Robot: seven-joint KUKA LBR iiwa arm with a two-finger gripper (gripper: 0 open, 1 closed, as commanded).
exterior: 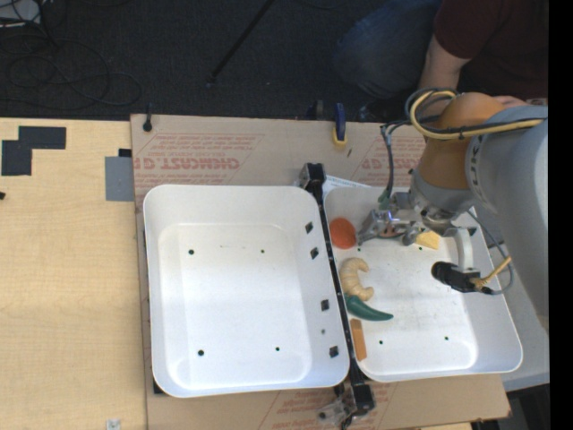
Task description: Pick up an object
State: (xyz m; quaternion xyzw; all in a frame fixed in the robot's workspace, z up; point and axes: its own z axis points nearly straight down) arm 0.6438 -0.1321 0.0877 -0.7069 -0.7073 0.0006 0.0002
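While my end effector (391, 226) hangs low over the upper part of the right bin (466, 352), I'd call this the approach step, nothing lifted yet. How wide the end effector stands I cannot tell, since the metal parts blur together at this angle.

Using the divider (324, 267) between the two bins as landmark: an orange ball (343, 232) sits just right of it, near my end effector. Below the ball, also close to the divider, lies a cream curved toy (357, 278), then a green pepper-like piece (367, 309) touching or almost touching it, and a thin orange stick (358, 338) right against the divider. A pale yellow piece (430, 239) lies farther right of the divider, by my wrist.

Nearest pick looks like the ball. Next move, I judge: shift a little toward the divider, centre over the ball, drop, close. Risk is that it rolls off against the bin wall.
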